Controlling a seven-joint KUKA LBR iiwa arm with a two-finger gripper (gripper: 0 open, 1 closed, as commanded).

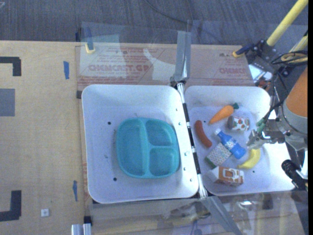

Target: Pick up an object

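The right bin (pixel 205 96) holds several small things: an orange carrot (pixel 222 113), a red sausage (pixel 202 133), a blue bottle (pixel 232 145), a yellow banana (pixel 251 159), a small white cup with red and green marks (pixel 238 123), a patterned packet (pixel 218 154) and an orange-and-white carton (pixel 229 176). My gripper (pixel 259 133) hangs over the right side of this bin, just above the banana and right of the blue bottle. Nothing shows between its fingers.
The left bin (pixel 98 131) holds a teal divided plate (pixel 147 148). A metal divider (pixel 188 136) runs between the bins. The arm's body (pixel 296 111) covers the right bin's right rim. Cables and a yellow pole (pixel 288 18) stand at the back right.
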